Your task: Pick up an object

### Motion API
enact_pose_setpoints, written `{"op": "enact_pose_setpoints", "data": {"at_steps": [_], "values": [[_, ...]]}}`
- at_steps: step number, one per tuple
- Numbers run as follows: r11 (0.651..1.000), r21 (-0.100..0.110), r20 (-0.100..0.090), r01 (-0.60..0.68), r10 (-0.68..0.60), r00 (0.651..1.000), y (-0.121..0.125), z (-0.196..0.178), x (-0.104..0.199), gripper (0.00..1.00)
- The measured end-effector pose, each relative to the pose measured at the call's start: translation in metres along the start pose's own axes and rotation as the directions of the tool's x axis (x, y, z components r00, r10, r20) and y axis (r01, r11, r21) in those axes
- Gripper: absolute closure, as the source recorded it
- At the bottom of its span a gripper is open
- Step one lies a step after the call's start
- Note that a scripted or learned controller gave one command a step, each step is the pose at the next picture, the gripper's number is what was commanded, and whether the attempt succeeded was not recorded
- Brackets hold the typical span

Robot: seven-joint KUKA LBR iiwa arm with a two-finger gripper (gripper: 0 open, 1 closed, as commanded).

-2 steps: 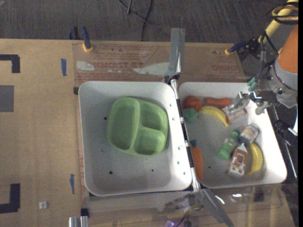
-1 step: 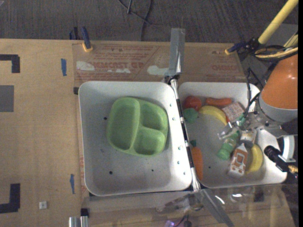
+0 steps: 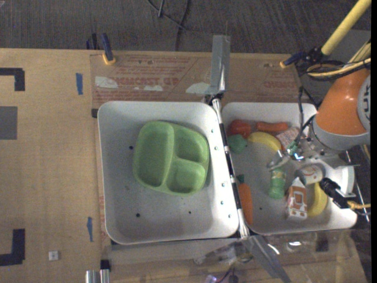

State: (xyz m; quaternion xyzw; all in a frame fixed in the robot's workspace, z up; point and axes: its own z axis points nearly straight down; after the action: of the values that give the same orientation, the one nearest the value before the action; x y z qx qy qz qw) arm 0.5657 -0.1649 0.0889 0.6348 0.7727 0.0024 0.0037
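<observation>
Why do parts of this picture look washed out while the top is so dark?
In the camera view, light glares off the white bins and the arm's orange band, blurring its edge; the floor above stays dim; the gripper and toys look soft, with faint shadows beside the green plate.

— What lies around your bench?
— Dark carpet [image 3: 70, 10] at twelve o'clock, black cables [image 3: 168, 2] looping over it. Tan bench top [image 3: 41, 158] at nine, blue tape strips [image 3: 79, 82].

No legible text anywhere.
</observation>
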Motion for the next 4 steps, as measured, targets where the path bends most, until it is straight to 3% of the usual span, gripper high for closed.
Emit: {"op": "enact_pose_setpoints", "data": {"at_steps": [1,2,3,4], "values": [[0.999,-0.002,0.001,0.044,-0.044,0.999,-0.039,-0.001,0.018,0.00],[0.999,-0.008,0.009,0.041,-0.041,0.999,-0.038,-0.011,0.015,1.00],[0.999,0.001,0.000,-0.041,0.041,0.999,-0.029,0.000,0.013,1.00],[0.975,0.009,-0.001,-0.222,0.222,0.975,-0.003,-0.117,0.083,1.00]]}}
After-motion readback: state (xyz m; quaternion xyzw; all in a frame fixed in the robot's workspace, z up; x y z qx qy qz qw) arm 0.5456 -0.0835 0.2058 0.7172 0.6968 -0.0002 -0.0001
